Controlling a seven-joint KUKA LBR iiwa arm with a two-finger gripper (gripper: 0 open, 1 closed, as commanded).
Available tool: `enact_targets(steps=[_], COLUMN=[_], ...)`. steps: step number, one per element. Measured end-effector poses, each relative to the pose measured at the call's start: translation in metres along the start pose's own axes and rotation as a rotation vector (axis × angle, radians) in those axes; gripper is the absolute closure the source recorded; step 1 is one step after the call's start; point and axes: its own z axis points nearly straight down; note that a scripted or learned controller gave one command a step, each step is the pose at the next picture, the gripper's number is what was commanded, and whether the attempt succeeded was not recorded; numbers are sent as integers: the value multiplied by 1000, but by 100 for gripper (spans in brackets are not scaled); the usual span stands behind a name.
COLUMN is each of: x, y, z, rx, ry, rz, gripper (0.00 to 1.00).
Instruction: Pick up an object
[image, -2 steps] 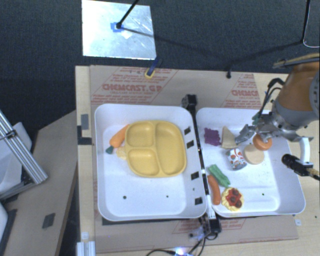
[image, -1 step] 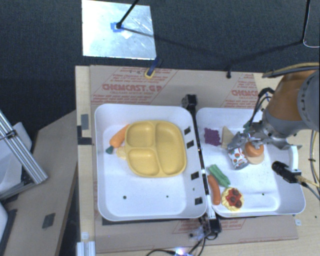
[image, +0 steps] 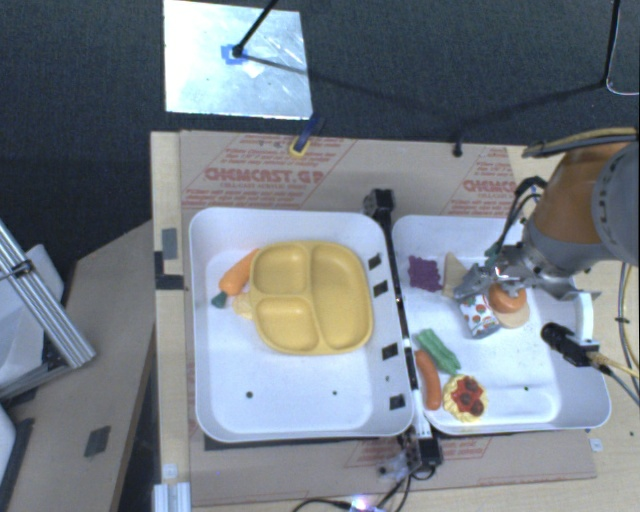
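Gripper low in the right bin, among toy food.
The gripper (image: 487, 283) sits at a red-spotted white cup (image: 480, 316) and an orange piece (image: 510, 305), perhaps touching them; its grip cannot be told. A yellow divided plate (image: 305, 297) fills the left bin (image: 215, 400).

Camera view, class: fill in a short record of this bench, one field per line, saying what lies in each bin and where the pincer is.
left bin: yellow divided plate; carrot touching its left edge
right bin: purple grapes, green pod, sausage, pizza slice
pincer: low in the right bin's upper part, over a white spotted item beside an orange-and-white item
grasp: cannot tell
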Motion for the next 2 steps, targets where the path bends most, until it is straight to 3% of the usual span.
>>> enact_targets(steps=[1, 2], x=[0, -6], y=[0, 0], z=[-9, -72], rx=[-1, -1], ry=[0, 0], rz=[0, -1], gripper=[100, 100])
